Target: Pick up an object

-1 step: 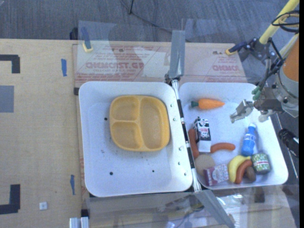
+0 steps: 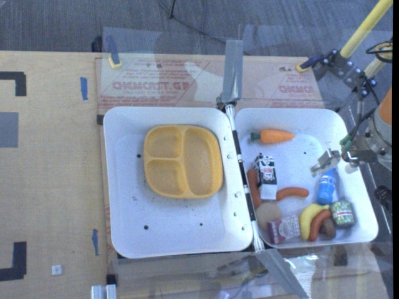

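Blue bottle point(image 2: 326, 189) sits just under the gripper point(image 2: 328, 160), whose jaws I cannot tell released or clenched; crowded neighbours at lower right risk a fouled grasp.

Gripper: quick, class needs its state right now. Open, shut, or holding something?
Gripper: cannot be told; it hangs above the blue bottle in the right bin.

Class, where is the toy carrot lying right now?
The carrot lies in the right bin, near its far left corner, above the small milk carton and apart from the pile at the bin's near edge.
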You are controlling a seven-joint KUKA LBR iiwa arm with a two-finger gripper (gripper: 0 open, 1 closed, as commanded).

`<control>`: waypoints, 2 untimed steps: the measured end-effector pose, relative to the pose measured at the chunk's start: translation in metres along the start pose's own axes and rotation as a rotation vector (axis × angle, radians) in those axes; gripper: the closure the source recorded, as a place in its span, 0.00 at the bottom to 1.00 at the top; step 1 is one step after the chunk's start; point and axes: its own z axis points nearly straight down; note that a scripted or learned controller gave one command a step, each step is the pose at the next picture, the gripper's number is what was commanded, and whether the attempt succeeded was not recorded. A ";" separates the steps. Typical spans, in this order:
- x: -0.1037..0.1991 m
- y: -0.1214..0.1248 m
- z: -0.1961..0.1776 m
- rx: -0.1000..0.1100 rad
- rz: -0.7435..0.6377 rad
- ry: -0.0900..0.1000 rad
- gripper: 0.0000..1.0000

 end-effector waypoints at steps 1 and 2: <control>-0.055 0.012 0.131 -0.001 -0.047 0.001 0.00; -0.057 0.012 0.122 -0.002 -0.043 0.001 1.00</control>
